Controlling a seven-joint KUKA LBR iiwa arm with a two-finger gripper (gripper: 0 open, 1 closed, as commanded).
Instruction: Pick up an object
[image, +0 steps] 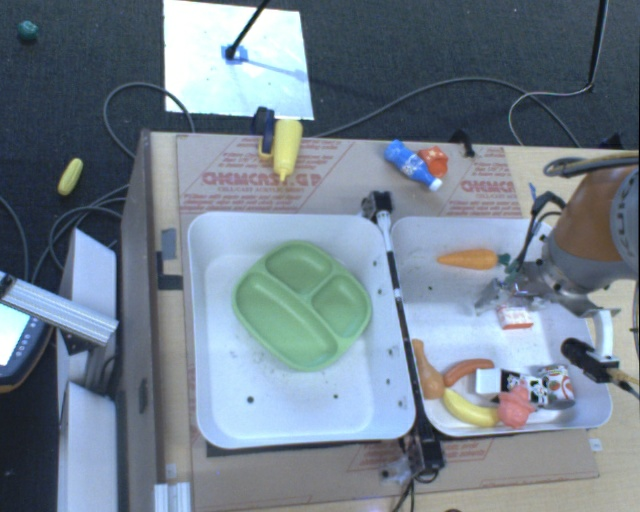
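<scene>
Just under the end effector (finger state unclear), a small white-and-red carton.

The cardboard sheet under the two bins carries red printed lettering in repeated blocks along its far edge. One block lies left of centre, another at the far right near the arm. The characters are too blurred to read. A small white-and-red carton in the right bin bears markings that are also illegible.
</scene>
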